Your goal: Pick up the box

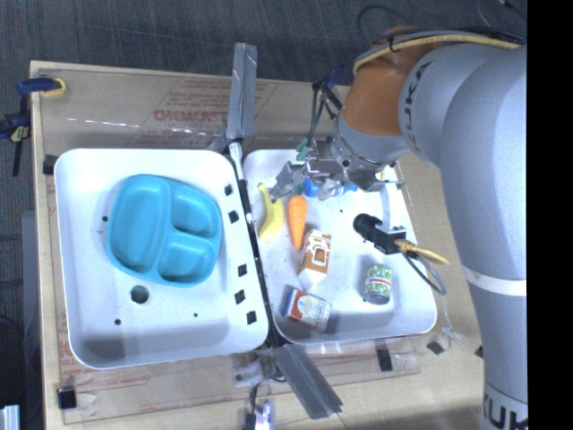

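Gripper (300, 176) low over far end of right bin (407, 316), just above tops of carrot (296, 222) and banana (268, 211); spread or closed, impossible to tell. Box (315, 252), orange and white, lying in middle of that bin, just right of carrot's lower end, near gripper but clear of it. Can (379, 283) to box's right, carton (309, 308) by near wall. Blue plate (166, 229) in left bin (89, 330). Both bins on table (116, 97).
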